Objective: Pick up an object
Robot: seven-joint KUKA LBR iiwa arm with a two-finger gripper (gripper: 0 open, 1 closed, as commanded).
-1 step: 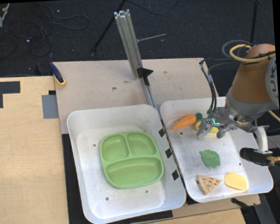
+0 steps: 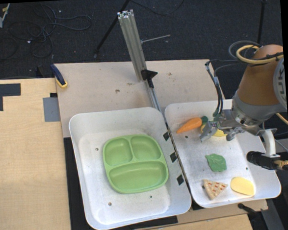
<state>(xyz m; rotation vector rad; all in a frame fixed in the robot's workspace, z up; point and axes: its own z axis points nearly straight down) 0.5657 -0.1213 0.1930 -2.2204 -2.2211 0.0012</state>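
Observation:
My gripper [image 2: 218, 132] hangs over the far part of the right bin [image 2: 190, 182], its two fingers [image 2: 206, 134] spread open. A small yellow piece [image 2: 219, 133] shows between them on the bin floor, mostly hidden by the gripper; it does not look gripped. An orange carrot [image 2: 189, 125] lies just left of the gripper. Nearer the front are a green leafy piece [image 2: 216, 162], a pizza slice [image 2: 214, 188] and a flat yellow piece [image 2: 243, 185].
The left bin [image 2: 90, 189] holds a green divided plate [image 2: 135, 163]. A metal post [image 2: 135, 46] rises behind the bins, near where they meet. The arm's grey and orange body [image 2: 262, 86] looms over the right bin's far right corner.

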